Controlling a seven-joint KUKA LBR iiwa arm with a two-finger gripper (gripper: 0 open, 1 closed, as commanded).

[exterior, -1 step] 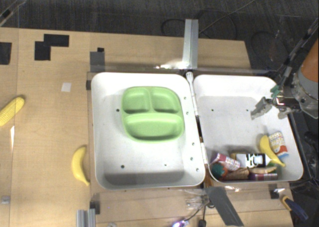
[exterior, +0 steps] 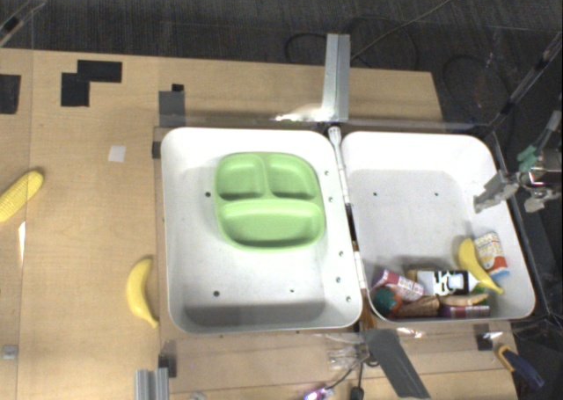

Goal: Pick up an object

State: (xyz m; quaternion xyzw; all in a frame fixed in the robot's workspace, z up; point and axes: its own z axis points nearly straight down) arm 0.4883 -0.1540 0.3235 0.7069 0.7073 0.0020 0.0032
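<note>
Several objects lie crowded along the near edge of the right bin (exterior: 413, 187). Among them are a yellow banana (exterior: 476, 265), a small printed carton (exterior: 493, 247) next to it, a black-and-white box (exterior: 449, 282), a pink packet (exterior: 398, 284) and a brown item (exterior: 422, 305). My gripper (exterior: 515, 192) sits at the far right edge of the view, over the right bin's right rim, above and apart from the banana. Nothing shows in its grasp.
The left bin (exterior: 189, 240) holds a green divided plate (exterior: 266, 199). On the wooden bench to the left lie another banana (exterior: 141, 291) and a yellow corn cob (exterior: 19, 196). A metal post (exterior: 337, 77) stands behind the rims where the bins meet.
</note>
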